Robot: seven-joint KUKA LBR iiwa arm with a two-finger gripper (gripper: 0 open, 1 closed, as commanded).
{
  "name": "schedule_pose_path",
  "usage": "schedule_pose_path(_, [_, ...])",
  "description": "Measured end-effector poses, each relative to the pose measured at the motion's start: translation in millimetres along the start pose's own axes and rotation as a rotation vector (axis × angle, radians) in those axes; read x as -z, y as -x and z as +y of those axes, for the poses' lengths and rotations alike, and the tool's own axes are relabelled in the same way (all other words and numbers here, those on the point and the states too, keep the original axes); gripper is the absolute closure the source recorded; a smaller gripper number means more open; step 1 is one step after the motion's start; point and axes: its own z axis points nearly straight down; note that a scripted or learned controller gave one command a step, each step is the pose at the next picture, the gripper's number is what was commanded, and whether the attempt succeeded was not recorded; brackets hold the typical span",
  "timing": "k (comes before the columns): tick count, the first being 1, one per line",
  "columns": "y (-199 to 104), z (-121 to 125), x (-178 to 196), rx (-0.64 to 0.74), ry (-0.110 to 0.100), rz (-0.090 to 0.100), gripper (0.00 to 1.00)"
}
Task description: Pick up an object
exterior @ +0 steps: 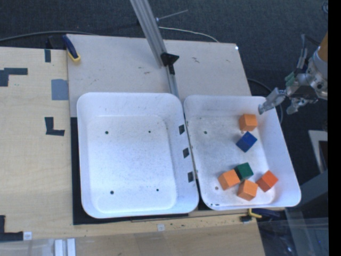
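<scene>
The pincer (279, 102) is seen spread open and ungrasping at the right bin (282, 143) rim, near an orange cube (248, 122); a blue cube (246, 141) sits just below.

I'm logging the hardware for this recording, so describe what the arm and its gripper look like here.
At the right edge, a small part of the arm shows: a pale grey body with an orange patch at its top. Below it, the gripper is a cluster of dark and light grey metal parts with a small green spot and thin fingers.

arm (322, 63) cut off by right edge; metal pole (144, 15) by top edge
</scene>
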Motion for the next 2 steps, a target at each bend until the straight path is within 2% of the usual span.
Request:
schedule_pose_path(1, [-9.7,29.5,55.9,0.003,0.008,-0.001,0.00])
schedule_pose_path(2, [6.1,28.0,-98.2,-0.001,-0.008,0.002,0.00])
